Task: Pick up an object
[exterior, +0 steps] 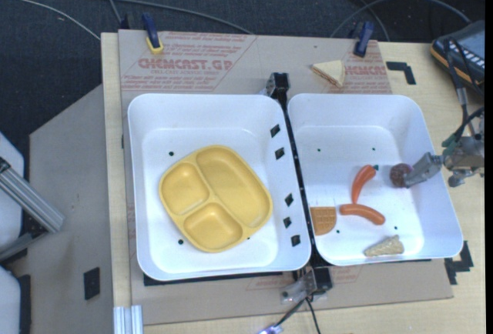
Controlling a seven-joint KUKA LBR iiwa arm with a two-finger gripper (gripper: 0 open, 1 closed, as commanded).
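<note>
Your grey two-finger gripper (426, 168) sits at the right wall of the right shallow white bin (400, 108); whether it is parted or closed you cannot tell. Touching its tip, just left, lies a small dark brownish-red round lump (399, 175). Further left stands a curved orange-red sausage (362, 182), with a second orange sausage (363, 211) below it. A tan waffle piece (323, 220) lies at the far-left wall, a pale bread wedge (384, 247) below the gripper. Open floor spreads above. The left white bin (146, 125) holds a yellow compartment tray (215, 197).
</note>
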